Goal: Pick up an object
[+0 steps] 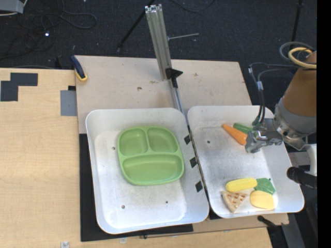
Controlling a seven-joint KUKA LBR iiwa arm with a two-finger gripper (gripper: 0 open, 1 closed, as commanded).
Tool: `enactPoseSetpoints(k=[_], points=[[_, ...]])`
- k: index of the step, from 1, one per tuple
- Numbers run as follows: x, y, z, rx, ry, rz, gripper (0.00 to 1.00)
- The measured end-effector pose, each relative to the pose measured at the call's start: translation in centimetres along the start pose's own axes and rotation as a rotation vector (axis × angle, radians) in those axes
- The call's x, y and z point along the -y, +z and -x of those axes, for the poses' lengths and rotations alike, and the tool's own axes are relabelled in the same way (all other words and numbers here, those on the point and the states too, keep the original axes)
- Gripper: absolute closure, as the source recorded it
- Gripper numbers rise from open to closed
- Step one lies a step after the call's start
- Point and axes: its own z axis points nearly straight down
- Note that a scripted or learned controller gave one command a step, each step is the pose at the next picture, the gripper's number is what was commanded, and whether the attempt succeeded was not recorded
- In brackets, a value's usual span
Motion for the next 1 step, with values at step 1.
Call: enactPoseSetpoints(k=[1], points=[[-0.13,-0.34,-5.25,-0.003,-0.004,-0.004,1.0]])
